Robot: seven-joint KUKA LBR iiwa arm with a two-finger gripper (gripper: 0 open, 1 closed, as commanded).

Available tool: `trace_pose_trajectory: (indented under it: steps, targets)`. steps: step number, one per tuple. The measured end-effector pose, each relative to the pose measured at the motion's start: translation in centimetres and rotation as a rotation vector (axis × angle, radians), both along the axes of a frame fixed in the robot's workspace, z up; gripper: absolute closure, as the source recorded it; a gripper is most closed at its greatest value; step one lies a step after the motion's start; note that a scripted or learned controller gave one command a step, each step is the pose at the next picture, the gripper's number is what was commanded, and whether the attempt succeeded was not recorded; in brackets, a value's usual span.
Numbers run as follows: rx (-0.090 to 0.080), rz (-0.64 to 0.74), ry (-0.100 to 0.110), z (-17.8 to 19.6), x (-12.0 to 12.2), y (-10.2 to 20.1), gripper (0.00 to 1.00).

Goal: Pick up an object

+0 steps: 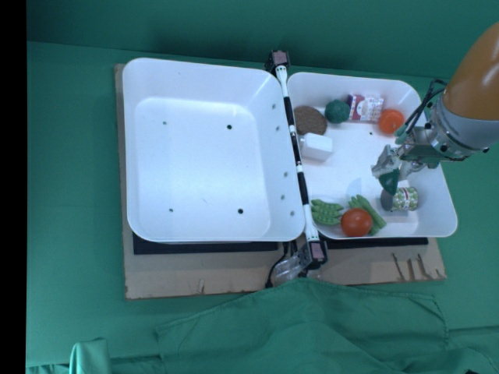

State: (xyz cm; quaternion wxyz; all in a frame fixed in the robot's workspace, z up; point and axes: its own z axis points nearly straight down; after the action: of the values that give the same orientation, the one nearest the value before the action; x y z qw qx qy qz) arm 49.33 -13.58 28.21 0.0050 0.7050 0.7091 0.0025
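Gripper (389,179) is seen low at right of frame, over the right bin (437,226), just above a can (404,199); approach step judged, descent needed next; finger state cannot be told.

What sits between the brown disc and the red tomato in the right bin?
In the camera view, the white block lies just below the brown disc; further toward the red tomato come bare bin floor and the green pea pods.
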Motion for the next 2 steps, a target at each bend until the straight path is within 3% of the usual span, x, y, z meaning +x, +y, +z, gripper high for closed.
trace_pose_trajectory:
  steps: [1, 2]
  targets:
    - [0.000, 0.008, 0.000, 5.8, -0.7, 0.4, 1.00]
    - [0.002, -0.013, 0.012, 1.8, -0.6, -1.4, 1.00]
